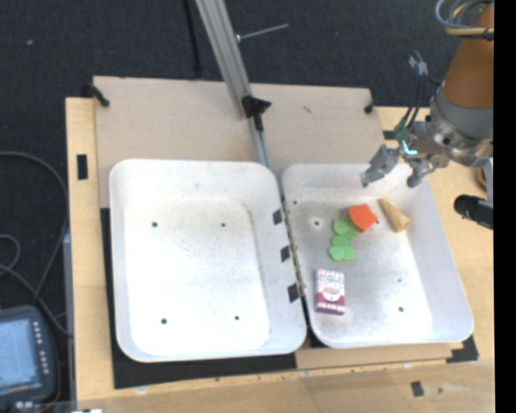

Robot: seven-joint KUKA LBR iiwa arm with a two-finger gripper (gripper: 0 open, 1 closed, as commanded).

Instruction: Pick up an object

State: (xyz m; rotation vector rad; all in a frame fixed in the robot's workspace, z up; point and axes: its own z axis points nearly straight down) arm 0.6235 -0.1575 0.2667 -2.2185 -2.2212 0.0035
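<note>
Nothing had been picked up yet. The two-finger gripper [398, 170] hung over the far edge of the right-hand shallow white bin [430, 317], its fingers spread wide with nothing between them. All the candidates lay in that bin: a small orange block [363, 218], a tan wooden peg [394, 215] just beside it, a green leafy plastic piece [343, 239] and a small maroon-and-white carton [330, 291] nearer the front. The descent, the closing and the lift all seemed left to do.
</note>
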